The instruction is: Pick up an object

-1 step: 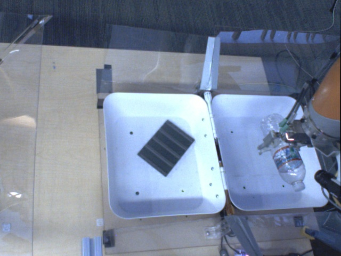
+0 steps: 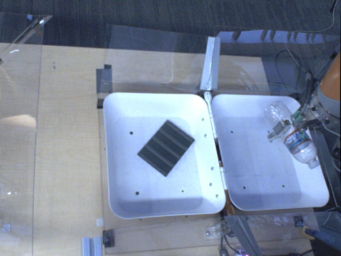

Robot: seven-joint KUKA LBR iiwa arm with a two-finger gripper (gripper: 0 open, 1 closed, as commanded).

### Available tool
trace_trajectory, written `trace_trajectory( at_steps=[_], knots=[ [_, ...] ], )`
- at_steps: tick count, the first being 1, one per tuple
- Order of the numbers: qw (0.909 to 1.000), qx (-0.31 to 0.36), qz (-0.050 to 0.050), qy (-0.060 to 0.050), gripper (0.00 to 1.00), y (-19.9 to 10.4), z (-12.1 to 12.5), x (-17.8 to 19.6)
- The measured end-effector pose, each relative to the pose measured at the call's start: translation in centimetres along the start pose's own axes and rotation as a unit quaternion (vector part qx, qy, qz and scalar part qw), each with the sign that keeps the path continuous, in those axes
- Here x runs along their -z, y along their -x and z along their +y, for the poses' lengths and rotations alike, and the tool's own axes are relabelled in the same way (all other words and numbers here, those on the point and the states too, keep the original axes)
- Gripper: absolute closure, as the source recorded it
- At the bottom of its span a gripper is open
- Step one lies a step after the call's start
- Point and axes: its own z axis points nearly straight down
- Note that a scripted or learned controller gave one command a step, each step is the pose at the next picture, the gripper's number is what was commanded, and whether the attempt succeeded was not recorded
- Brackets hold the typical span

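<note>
A clear plastic bottle (image 2: 299, 143) with a blue label lies slanted in the right bin (image 2: 256, 169), near its right wall. My gripper (image 2: 290, 124) reaches in from the right and sits low over the bottle's upper, crumpled part, touching or nearly touching it. The grey arm with its orange band (image 2: 331, 84) rises behind it at the right edge. A dark ridged rectangular pad (image 2: 166, 147) lies flat and turned diagonally in the middle of the left bin (image 2: 122, 185).
A raised divider (image 2: 215, 143) separates the two bins. A grey bar (image 2: 210, 63) stands behind their junction. Cables (image 2: 298, 63) hang at the back right. Wooden bench (image 2: 53, 143) stretches to the left under a clear sheet.
</note>
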Motion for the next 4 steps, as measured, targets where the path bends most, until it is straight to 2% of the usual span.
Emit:
trace_trajectory(
  at_steps=[1, 2, 3, 4],
  knots=[
    [0.9995, -0.032, -0.001, 0.002, 0.0, 3.4, 5.1, -11.1],
    [0.9995, -0.03, -0.002, 0.006, 1.0, 3.4, 5.4, -9.8],
    [1.0, 0.005, 0.0, 0.002, 1.0, -3.4, 9.0, -2.6],
    [0.9965, 0.084, -0.001, 0.002, 1.0, -0.5, 10.7, -3.1]
  ],
)
